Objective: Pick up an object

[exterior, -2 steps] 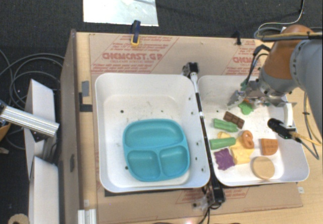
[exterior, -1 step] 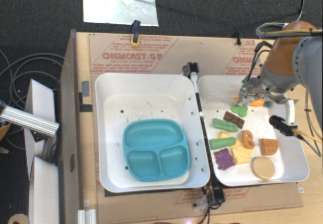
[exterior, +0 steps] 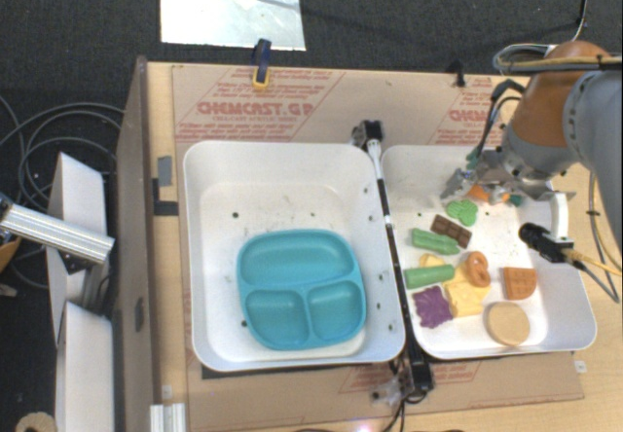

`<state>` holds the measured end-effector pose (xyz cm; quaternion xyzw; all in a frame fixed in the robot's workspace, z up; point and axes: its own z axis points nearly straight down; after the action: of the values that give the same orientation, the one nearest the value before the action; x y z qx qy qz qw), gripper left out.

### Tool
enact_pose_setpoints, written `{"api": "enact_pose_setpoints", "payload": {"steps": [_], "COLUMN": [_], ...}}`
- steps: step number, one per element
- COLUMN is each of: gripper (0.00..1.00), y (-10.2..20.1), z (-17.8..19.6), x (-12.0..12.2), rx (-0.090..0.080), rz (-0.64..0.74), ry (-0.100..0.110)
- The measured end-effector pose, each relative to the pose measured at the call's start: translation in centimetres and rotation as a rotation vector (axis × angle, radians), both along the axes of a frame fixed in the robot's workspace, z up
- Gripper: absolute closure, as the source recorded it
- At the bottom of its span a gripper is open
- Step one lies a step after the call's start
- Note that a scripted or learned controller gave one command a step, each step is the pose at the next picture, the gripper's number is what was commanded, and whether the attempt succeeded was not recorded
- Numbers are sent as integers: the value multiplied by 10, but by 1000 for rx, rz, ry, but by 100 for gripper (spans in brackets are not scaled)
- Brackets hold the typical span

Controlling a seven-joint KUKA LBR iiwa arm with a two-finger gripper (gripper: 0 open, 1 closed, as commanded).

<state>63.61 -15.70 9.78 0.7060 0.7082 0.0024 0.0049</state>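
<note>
2 white bins sit side by side on the worktop (exterior: 292, 99), and the right bin (exterior: 569, 323) carries all the small toy foods. Nearest the camera, at the bin's 6 o'clock edge, lies a tan round biscuit (exterior: 507, 323); just beyond it are a purple bunch (exterior: 430, 306), a yellow block (exterior: 465, 299) and an orange waffle square (exterior: 518, 282). Further in come a green pod (exterior: 428, 275), a brown pretzel-like ring (exterior: 477, 269), a second green pod (exterior: 434, 241) with its long axis running from 10 to 4 o'clock, and a dark brown chocolate bar (exterior: 452, 229). Farthest of the cluster is a green rounded piece (exterior: 462, 213), with a small orange bit (exterior: 479, 194) just past it.

The pincer (exterior: 479, 177) hangs at the bin's 12 o'clock end, directly above that far corner of the pile; whether it is spread or pressed together I cannot tell, as the wrist hides its tips, and nothing shows pinched in it. The relation that matters: the green rounded piece lies just toward 7 o'clock from the pincer, very near, so it is probably the likeliest target, calling for a short shift and a descent. The left bin (exterior: 219, 167) holds a blue divided tray (exterior: 300, 286), well apart from the arm.
</note>
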Motion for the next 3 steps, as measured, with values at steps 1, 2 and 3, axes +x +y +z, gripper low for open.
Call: {"api": "enact_pose_setpoints", "payload": {"steps": [1, 2, 3], "gripper": [100, 0, 0], "y": [0, 0, 13], "z": [11, 11, -15], "x": [1, 1, -29], "rx": [0, 0, 4], "rz": [1, 1, -3], "ry": [-4, -3, 12]}}
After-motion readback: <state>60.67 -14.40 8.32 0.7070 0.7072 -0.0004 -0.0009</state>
